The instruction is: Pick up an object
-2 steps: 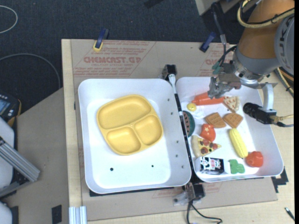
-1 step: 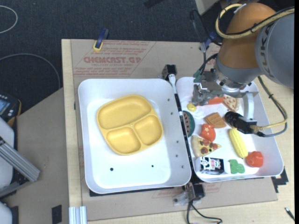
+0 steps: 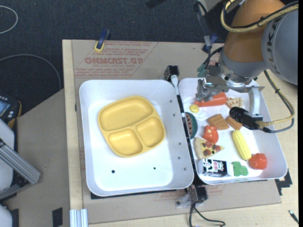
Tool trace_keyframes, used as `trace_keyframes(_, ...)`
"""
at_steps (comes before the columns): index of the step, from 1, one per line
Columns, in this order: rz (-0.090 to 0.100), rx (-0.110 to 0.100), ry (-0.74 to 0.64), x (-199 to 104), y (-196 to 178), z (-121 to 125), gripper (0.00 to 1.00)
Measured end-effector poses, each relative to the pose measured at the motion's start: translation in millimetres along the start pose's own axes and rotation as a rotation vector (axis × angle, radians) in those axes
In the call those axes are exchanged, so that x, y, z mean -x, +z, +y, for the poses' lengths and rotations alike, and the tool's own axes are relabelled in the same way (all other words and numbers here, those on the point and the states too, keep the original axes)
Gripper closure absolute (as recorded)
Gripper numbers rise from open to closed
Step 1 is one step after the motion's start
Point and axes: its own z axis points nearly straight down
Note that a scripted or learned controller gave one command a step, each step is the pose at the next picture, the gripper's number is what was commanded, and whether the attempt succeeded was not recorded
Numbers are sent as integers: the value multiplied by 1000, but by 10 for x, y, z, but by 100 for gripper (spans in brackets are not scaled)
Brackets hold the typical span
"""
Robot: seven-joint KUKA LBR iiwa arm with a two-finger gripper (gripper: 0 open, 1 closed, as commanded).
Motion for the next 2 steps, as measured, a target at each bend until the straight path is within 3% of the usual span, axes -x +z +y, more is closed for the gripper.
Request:
trace_keyframes(1,1,-8,2,-4,209,-59,100)
trace_keyframes(2,0,0,0,-35,7,-30,100)
